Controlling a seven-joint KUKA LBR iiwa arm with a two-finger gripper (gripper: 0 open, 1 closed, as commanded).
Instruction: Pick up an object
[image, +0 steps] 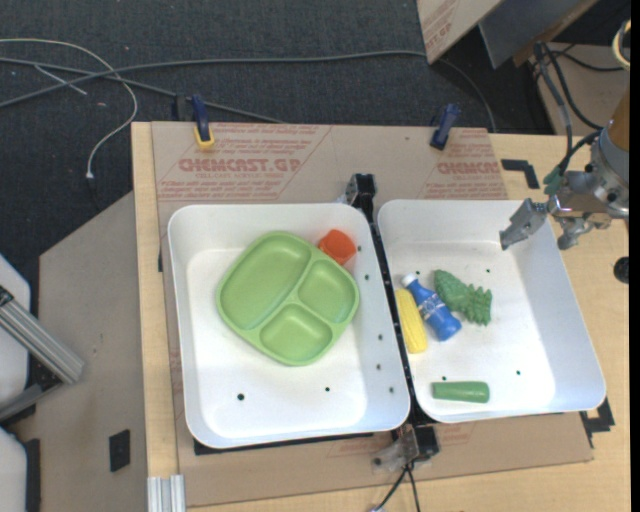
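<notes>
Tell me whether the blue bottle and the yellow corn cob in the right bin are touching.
Touching. The camera view shows the blue bottle lying right against the yellow corn cob, their long sides meeting with no white bin floor visible between them.

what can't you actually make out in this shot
- Orange object, camera view: its lower left is hidden by the green divided plate.
- Yellow item: partly covered by the blue bottle; what it is stays unclear.
- Arm: cut off by the right edge above the gripper.
- Small dark dots in both bins: too small to identify.
</notes>
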